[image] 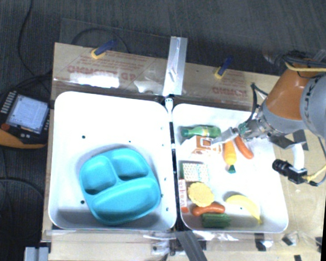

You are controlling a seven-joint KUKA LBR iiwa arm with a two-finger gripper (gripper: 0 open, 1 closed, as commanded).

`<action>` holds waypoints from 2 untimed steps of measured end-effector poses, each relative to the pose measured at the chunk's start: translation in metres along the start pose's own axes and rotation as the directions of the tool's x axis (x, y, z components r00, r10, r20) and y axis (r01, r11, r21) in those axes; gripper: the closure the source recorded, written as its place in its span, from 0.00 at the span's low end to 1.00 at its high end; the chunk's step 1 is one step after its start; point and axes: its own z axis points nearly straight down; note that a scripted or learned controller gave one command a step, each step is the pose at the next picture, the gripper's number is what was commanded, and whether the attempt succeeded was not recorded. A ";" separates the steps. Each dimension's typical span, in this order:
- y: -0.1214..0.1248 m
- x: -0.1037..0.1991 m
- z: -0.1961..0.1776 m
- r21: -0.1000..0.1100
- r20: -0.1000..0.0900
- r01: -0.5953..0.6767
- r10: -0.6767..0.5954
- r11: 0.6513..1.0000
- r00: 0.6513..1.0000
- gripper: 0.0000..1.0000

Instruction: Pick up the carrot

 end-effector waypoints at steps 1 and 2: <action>0.009 -0.002 0.000 0.002 0.003 0.198 -0.198 0.980 0.980 0.00; 0.015 -0.004 0.000 0.001 -0.001 0.387 -0.387 0.922 0.922 0.00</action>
